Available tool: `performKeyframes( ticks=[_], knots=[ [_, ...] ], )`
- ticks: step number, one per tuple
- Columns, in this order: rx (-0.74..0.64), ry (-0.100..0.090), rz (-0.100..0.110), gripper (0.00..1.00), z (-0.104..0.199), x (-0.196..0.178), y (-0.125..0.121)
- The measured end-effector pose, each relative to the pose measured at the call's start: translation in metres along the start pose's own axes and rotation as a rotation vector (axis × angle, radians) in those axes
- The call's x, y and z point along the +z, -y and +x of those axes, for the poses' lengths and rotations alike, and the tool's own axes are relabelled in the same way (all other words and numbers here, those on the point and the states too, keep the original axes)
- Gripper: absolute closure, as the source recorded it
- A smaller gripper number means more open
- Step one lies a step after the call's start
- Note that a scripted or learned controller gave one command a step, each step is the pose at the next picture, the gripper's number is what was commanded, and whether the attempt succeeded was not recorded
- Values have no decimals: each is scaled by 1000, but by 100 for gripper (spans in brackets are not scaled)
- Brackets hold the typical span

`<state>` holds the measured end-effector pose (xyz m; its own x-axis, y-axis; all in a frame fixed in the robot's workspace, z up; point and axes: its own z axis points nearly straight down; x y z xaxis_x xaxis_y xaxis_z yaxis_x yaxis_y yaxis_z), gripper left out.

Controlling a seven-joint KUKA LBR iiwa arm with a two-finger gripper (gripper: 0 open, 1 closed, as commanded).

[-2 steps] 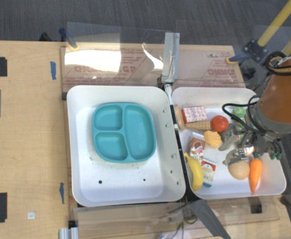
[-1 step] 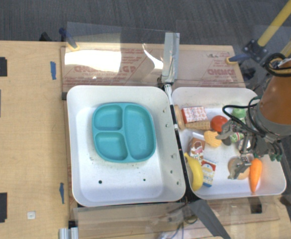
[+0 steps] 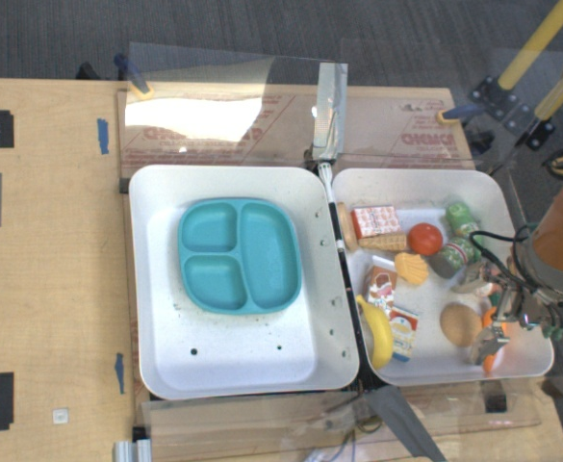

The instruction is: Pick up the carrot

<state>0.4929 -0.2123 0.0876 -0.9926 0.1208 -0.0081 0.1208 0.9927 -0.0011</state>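
We see the gripper [image 3: 498,330] low at the right bin's [image 3: 435,372] near right corner, presumably reaching for the carrot [image 3: 491,357] lying there just beside the potato [image 3: 460,323]; whether it grips anything, we cannot tell.

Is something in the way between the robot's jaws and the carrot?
Nothing visible is. The gripper sits low in the right bin, right over the orange carrot near the bin's front right corner. The brown potato-like thing lies just to its left, beside it, not between them.
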Motion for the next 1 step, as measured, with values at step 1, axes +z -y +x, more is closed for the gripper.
performKeyframes(
  ticks=[1],
  knots=[
    [6,0,-2,0,18,0,-62]
  ],
)
